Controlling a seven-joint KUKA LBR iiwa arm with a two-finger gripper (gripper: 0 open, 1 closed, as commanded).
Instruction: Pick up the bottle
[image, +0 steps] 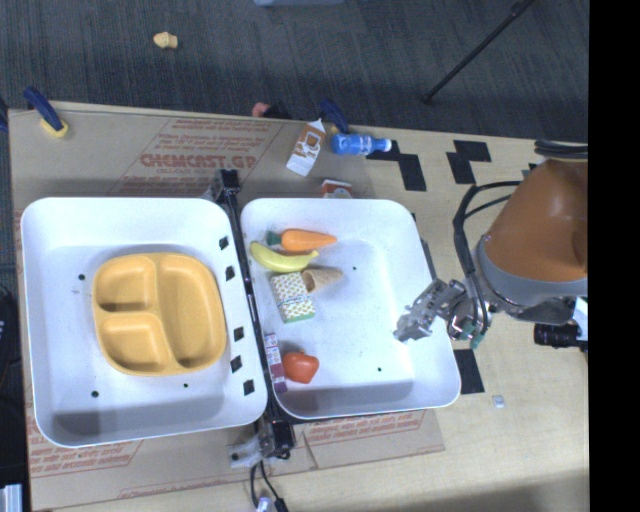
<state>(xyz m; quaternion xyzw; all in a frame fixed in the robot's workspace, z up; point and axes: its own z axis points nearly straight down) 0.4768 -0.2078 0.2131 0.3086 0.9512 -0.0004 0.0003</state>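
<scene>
The big grey and orange arm (540, 240) reached over the right white plastic bin (400, 385). Its small metal gripper (425, 315) hung at the bin's right side, and I could not tell its grip. The little blue plastic bottle (357, 145) lay outside on the bench, well apart, not yet picked up.

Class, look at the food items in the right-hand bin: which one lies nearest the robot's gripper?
The red tomato-like piece, alone at the bin's near-left corner, seems nearest the gripper, narrowly. The carrot, banana and patterned box cluster farther up.
</scene>
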